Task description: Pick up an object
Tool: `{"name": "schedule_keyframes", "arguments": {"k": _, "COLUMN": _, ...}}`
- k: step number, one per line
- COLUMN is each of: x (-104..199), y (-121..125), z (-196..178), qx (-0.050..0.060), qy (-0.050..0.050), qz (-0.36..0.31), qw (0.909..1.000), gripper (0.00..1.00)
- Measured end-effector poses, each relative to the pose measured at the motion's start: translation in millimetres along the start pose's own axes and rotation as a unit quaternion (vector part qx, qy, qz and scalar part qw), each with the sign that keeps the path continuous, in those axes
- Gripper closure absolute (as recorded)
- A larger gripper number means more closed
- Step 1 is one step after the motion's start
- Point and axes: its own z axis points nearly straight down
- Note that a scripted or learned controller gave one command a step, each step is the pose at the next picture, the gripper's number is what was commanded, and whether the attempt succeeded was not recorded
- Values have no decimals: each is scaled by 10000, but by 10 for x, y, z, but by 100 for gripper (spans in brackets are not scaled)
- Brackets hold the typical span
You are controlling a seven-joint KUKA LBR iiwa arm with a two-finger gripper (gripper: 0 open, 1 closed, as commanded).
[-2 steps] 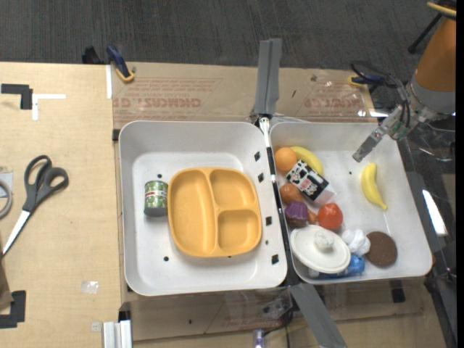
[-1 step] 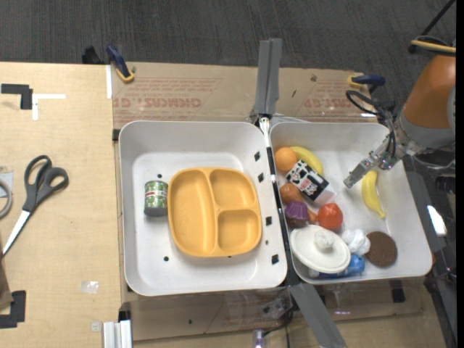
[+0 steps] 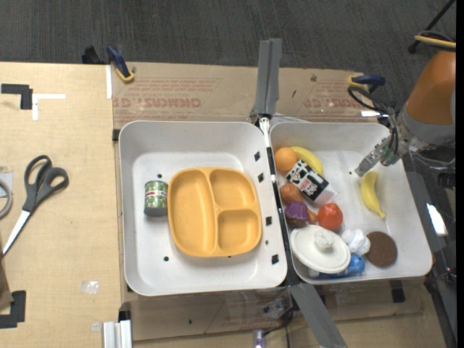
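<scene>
We see the arm (image 3: 433, 96) reaching in from the right, its gripper (image 3: 375, 159) low over the far right part of the right bin (image 3: 413, 263), just above the upper end of a loose banana (image 3: 372, 193) that lies alone against that bin's right side. Whether the gripper's parts are spread or closed we cannot tell; the tool is small and blurred here, and nothing appears held in it. We judge the banana the likely target, because it lies apart from the crowd and gives clear room on both sides. The rest of the bin's contents are packed along its left and near side: an orange (image 3: 286, 157) touching a second banana (image 3: 308, 158), a black-and-white cow-patterned carton (image 3: 308, 180), a purple fruit (image 3: 296, 212), a red tomato (image 3: 330, 215), a white lidded pot (image 3: 320, 249) and a brown round cookie-like disc (image 3: 380, 248). The left bin (image 3: 138, 267) holds a yellow divided plate (image 3: 214, 211) with a small green can (image 3: 155, 197) just beside it. Scissors (image 3: 35, 191) lie on the bench (image 3: 58, 267), well apart.
</scene>
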Motion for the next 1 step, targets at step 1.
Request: {"name": "schedule_keyframes", "arguments": {"k": 1, "x": 229, "y": 224, "z": -1059, "qx": 22, "qy": 29, "qz": 1207, "qw": 9927, "gripper": 100}}
